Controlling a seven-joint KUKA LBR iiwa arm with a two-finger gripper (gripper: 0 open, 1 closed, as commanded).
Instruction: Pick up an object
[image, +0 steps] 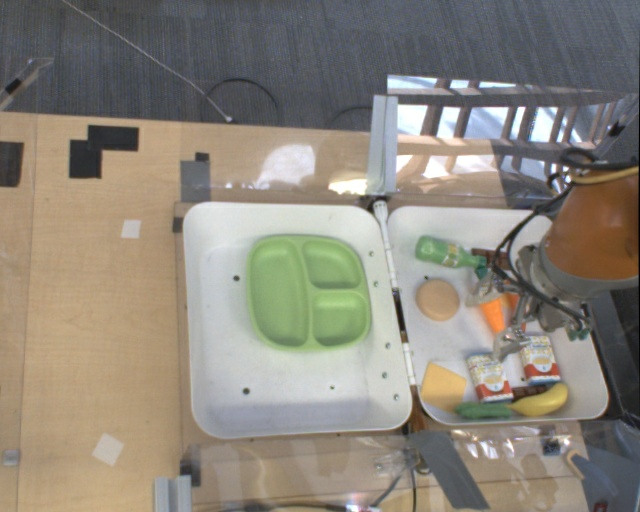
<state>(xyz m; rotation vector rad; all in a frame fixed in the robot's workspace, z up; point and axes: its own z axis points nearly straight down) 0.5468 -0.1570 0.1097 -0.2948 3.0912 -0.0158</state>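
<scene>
Pale wooden bench (90, 330) at far left, marked with black square patches near the back edge, likely calibration or placement marks. No writing there.

Left shallow white plastic bin (215, 400) next, carrying a light green three-compartment plastic plate (305, 292) flat at its centre, well apart from everything else.

Right shallow white bin (402, 235) crowded with toy food, gathered as candidates for picking: green plastic bottle (447, 252) lying on its side near the back, round tan bun (438, 299) just below it, yellow cheese wedge (443, 381) towards the front, dark green pod-shaped piece (485, 409) at the front rim, yellow banana (541, 401) beside it, orange carrot-like piece (495, 315).

Two small red-and-white cartons (489, 377) standing side by side; print too small to read.

Gripper (520, 335) poised just above the cartons, by the carrot piece; jaws' state impossible to tell, nothing seen clamped.
</scene>
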